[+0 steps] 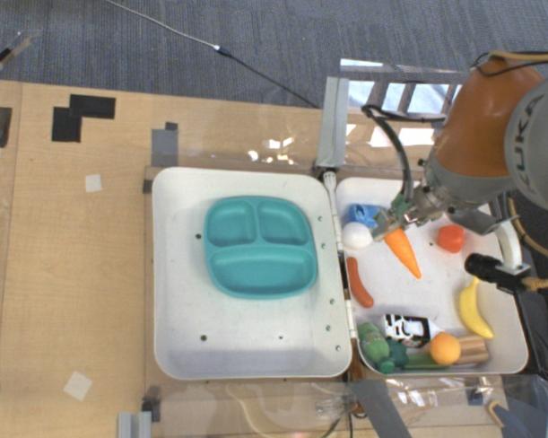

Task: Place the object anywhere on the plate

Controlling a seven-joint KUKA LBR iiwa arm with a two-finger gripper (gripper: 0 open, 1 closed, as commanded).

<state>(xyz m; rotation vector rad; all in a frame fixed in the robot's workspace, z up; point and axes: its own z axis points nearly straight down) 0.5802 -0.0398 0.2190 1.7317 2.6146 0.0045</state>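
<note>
A teal divided plate [260, 245] lies in the middle of the left white bin [175, 345]. My gripper [398, 218] is over the upper middle of the right bin [512, 352], reaching in from the right. It is shut on the green-topped wide end of an orange carrot [405, 251], whose tip slants down to the right. The carrot is well to the right of the plate, past the divide between the bins.
Beside the carrot are a white ball [356, 235] and a blue piece [362, 214]; a red tomato [450, 238] lies right of it. A red sausage [360, 283], a banana [473, 309], an orange [445, 349], green items [377, 345] and a black-and-white piece [405, 328] lie nearer the front.
</note>
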